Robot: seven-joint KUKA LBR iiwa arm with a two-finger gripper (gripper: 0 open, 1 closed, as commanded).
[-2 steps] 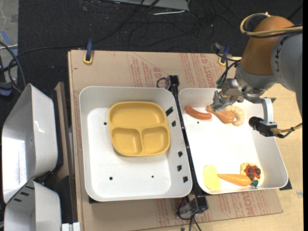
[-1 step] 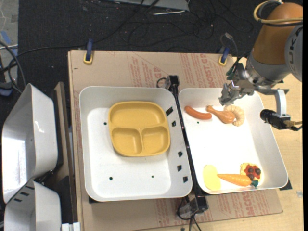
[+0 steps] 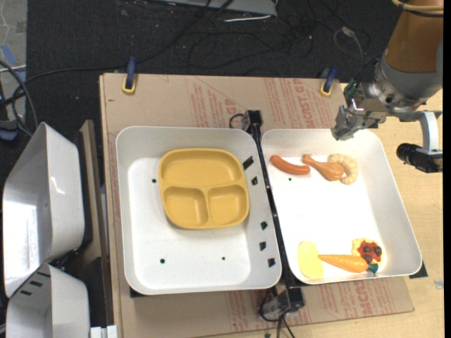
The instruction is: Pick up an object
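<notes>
Camera view catches my gripper [image 3: 349,127] hanging over the far rim of the right bin [image 3: 394,210], dark and small against the white wall, and from this slant I cannot tell what state it is in; nothing visibly sits in it.

Taking the right bin as my landmark: just inside its far edge, nearest to me, lies a toy chicken drumstick [image 3: 331,166], tan with a paler knobbly end, and beside it toward the bin's left wall a small sausage [image 3: 289,165]. The two almost meet end to end; I cannot say whether they touch. They look like my likeliest targets, since I am poised above that end of the bin, though that is my guess.

In the near corner of the right bin sit three more pieces close together: a pale yellow round slice [image 3: 309,259], an orange carrot [image 3: 342,262] lying partly across it, and a red and dark bit [image 3: 368,251] too small to name.

Left of the right bin, the left bin [image 3: 134,245] carries a yellow divided plate [image 3: 204,187], perhaps as a place to put food. Both bins rest on a brown board on the table [image 3: 430,210]. My arm is cut off at the picture's top right.
</notes>
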